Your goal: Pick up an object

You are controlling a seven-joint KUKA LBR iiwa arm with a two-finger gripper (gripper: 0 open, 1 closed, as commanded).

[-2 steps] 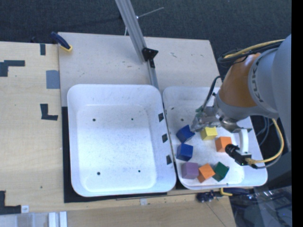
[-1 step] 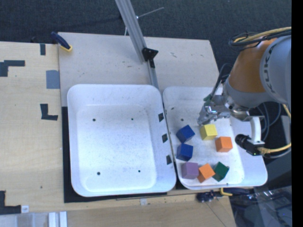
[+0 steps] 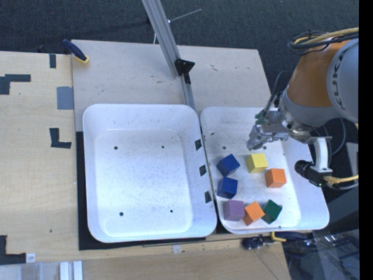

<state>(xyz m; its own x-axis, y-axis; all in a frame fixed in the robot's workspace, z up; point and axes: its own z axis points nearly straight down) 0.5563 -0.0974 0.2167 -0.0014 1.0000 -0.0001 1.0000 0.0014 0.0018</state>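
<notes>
The two white bins fill the middle of the frame: the left bin (image 3: 99, 127) is the larger in view, and the right bin (image 3: 233, 121), at centre right, holds all the loose pieces. The grey and orange arm (image 3: 317, 86) comes in from the upper right and ends in the gripper (image 3: 259, 142), which hangs low over the upper middle of the right bin; whether it is released or clenched cannot be told from here, and nothing can be seen held in it. Just below it lies the yellow cube (image 3: 256, 162), the nearest candidate, with open floor on its upper side. To its right sits an orange cube (image 3: 275, 177), near but apart; to its left a blue cube (image 3: 228, 164), with a second blue cube (image 3: 228, 186) under that. Along the lower edge a purple cube (image 3: 234, 209), a small orange block (image 3: 253, 213) and a green block (image 3: 271, 211) crowd together, touching or nearly so. The step in hand looks like the approach, so the sound choice is probably the yellow cube: come straight down, square to its faces, keeping clear of the orange neighbour, and avoid the packed lower cluster, where a grasp would likely nudge pieces aside.
</notes>
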